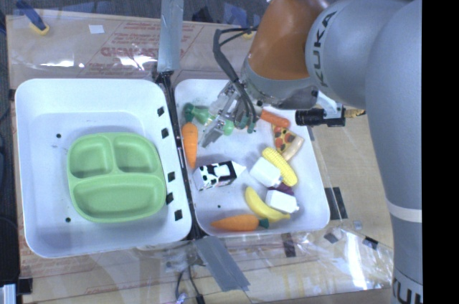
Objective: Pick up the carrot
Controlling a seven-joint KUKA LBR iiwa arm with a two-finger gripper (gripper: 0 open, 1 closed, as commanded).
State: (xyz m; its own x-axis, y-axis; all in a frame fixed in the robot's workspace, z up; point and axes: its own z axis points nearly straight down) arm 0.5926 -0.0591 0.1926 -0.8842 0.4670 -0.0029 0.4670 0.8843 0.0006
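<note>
Nearest in: near carrot point(235, 223), lying flat against the near wall of the right bin point(224, 201), just beside a banana point(258, 203). Well apart from the pincer point(228, 120), with a black-and-white block point(215, 176) in between.

Up at the far end now: pincer hanging low over the far-left part of that bin, tilted. Apart or together? Cannot tell from this angle, too much cable and metal bunched up. Something small and green point(228, 127) right at the tip, not clear whether gripped or merely underneath.

Second carrot point(189, 145) just left of the pincer and slightly nearer, standing lengthwise along the bin's left wall, leafy end point(193, 112) pointing far. Close, but beside the tip, not under it. Third orange piece point(275, 119) just right of the pincer, probably another carrot, partly tucked under the wrist.

Risks, as a judgement: closing where it hangs and coming away with the green bit or nothing at all. Going left for the wall-side carrot and jamming against the bin wall, no room on that side. Nudging it, rolling it tighter into the corner. Crowded bin, easy to grab a neighbour by mistake.
</note>
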